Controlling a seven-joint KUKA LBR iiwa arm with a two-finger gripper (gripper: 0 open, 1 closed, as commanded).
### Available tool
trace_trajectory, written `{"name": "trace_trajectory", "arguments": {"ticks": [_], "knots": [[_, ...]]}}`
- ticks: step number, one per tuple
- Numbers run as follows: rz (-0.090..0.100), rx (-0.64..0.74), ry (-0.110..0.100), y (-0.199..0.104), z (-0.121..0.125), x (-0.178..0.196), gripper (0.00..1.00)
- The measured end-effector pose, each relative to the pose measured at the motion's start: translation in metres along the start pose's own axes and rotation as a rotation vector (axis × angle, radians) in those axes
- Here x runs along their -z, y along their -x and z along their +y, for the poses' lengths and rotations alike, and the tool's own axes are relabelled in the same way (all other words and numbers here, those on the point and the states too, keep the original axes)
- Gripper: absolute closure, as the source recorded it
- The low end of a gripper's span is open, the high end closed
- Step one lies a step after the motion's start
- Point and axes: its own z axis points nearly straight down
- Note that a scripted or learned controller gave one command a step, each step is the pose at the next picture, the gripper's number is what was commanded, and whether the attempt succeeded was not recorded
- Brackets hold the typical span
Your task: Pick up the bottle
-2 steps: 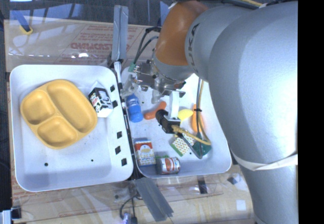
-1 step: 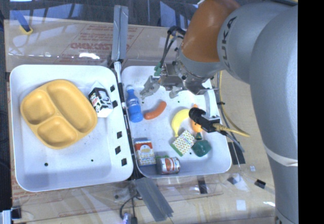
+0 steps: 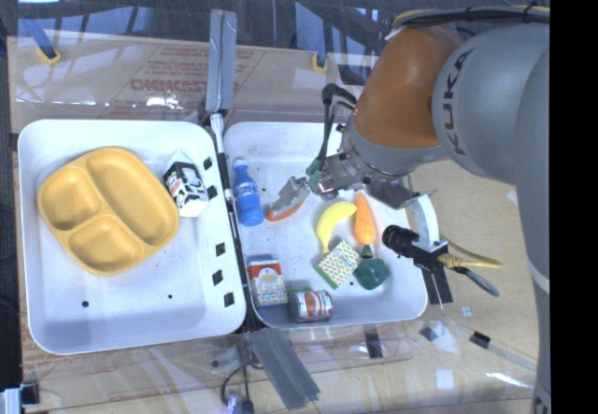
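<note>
The left bin (image 3: 56, 309) holds a yellow divided plate (image 3: 106, 208) and a small carton (image 3: 187, 184). In the right bin (image 3: 280, 134), the blue bottle (image 3: 246, 192), white-capped, lies along the left wall, near a banana (image 3: 332, 223), carrot (image 3: 364, 221) and can (image 3: 310, 305). The gripper (image 3: 297, 190) hovers beside the bottle; its finger spread I cannot tell. Pale wooden bench (image 3: 486, 309).

Fixed overhead camera, slanted down, both bins (image 3: 37, 244)

The blue bottle (image 3: 247, 192) lies at nine o'clock in the right bin (image 3: 280, 136), against its left wall. The gripper (image 3: 297, 188) hangs just beside it at three o'clock, over an orange carrot piece (image 3: 283, 209).
</note>
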Motion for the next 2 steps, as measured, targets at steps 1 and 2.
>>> {"name": "trace_trajectory", "arguments": {"ticks": [1,2], "knots": [[-0.001,-0.307,0.002,-0.039,0.083,0.0,0.0],[-0.001,-0.261,-0.001,-0.065,0.074,-0.036,0.0]]}}
